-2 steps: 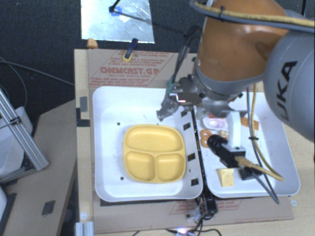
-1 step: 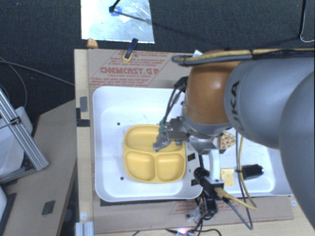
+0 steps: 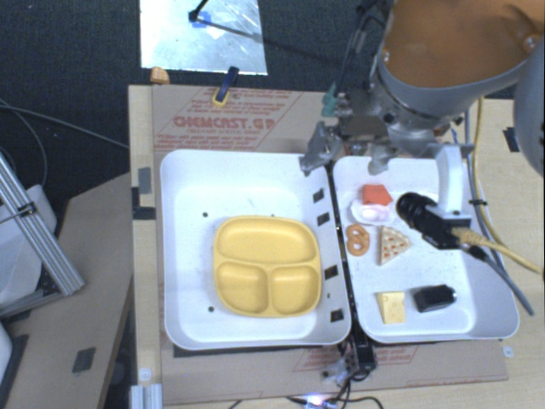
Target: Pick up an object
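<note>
In the camera view, two white bins sat side by side on a printed cardboard sheet that lay on the counter. The left bin held a yellow divided plate, lying flat near its middle and a little toward the near side. The right bin held the smaller things. A red block lay toward the far side, resting on or against something white; the view was too soft there to say which. Just in front of it lay a pretzel, close to the wall shared with the left bin, and a pizza slice lay just beside the pretzel. Nearer the front edge lay a yellow cheese block, with a black block just beside it, the two apart.

The grey arm with its orange band reached in from the right and hung over the far side of the right bin. The gripper sat at the far rim, roughly above the line where the two bins met, touching none of the things. Whether it was apart or together could not be told from this angle.

Beyond the bins, a silvery sheet lay flat, and a small blue and yellow clip rested at the cardboard's far edge.
</note>
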{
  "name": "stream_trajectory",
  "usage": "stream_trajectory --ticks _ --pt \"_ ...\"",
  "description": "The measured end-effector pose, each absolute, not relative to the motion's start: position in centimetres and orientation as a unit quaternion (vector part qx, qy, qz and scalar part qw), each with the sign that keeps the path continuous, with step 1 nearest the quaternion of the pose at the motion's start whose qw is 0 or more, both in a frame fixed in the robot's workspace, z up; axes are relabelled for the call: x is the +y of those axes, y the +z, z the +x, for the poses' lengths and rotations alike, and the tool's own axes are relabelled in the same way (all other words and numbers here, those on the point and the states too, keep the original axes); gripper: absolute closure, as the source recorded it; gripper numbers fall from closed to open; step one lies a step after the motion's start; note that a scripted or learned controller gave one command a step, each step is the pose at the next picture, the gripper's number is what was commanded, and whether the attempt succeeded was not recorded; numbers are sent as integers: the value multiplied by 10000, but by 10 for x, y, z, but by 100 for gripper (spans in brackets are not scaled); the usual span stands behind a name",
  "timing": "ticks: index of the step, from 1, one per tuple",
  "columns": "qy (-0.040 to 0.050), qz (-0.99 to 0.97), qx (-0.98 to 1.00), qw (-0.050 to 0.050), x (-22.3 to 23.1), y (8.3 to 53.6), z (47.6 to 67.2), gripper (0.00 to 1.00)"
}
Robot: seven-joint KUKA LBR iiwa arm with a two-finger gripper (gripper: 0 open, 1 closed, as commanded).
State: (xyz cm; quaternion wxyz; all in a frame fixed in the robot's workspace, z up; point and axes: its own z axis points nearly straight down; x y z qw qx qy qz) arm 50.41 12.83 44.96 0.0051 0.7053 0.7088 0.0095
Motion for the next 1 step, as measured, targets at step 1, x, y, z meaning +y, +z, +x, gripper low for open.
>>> stream_trajectory --ticks 1 --pt "-49 7099 7043 -24 45 312 485 0"
